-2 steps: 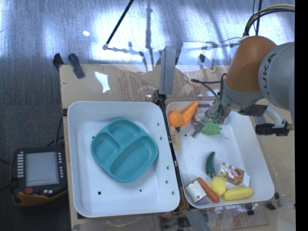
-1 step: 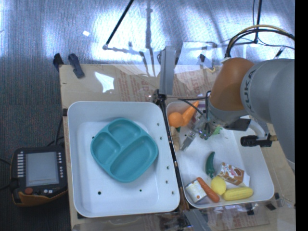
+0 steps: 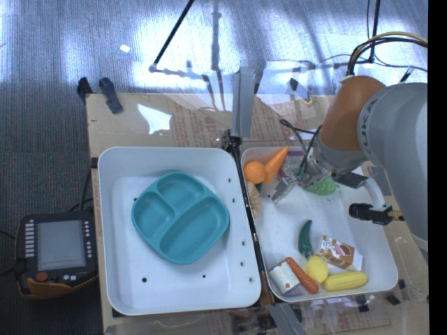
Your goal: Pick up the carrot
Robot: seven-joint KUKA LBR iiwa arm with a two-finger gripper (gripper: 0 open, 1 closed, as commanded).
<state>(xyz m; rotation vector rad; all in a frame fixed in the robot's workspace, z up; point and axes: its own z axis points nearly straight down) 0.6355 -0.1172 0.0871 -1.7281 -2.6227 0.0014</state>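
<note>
The big grey arm [image 3: 394, 135] with its orange band is reaching in from the right and leaning over the far end of the right bin [image 3: 380, 246]. Beside it, the left bin [image 3: 115, 187] is lying flat on the bench, carrying a teal divided plate [image 3: 180, 216] turned at an angle near its middle.

The gripper [image 3: 283, 187] is hanging low in the right bin's far left corner, its fingers looking slightly parted with nothing showing between them. It is sitting just beside an orange carrot [image 3: 276, 160], which is leaning tip-up against the bin's far wall, with a round orange fruit [image 3: 254, 172] touching its lower end. A pale green leafy piece [image 3: 323, 185] is lying just right of the gripper, partly under the wrist.

Toward the near end of the same bin, a dark green pepper [image 3: 305, 237] is lying alone in the middle. Past it, a small printed box [image 3: 337, 251] is resting beside a yellow lemon [image 3: 317, 269] and a corn cob [image 3: 345, 280]. A second, smaller carrot [image 3: 302, 275] is lying slantwise there, touching a little white can [image 3: 284, 277] at the near left corner.
</note>
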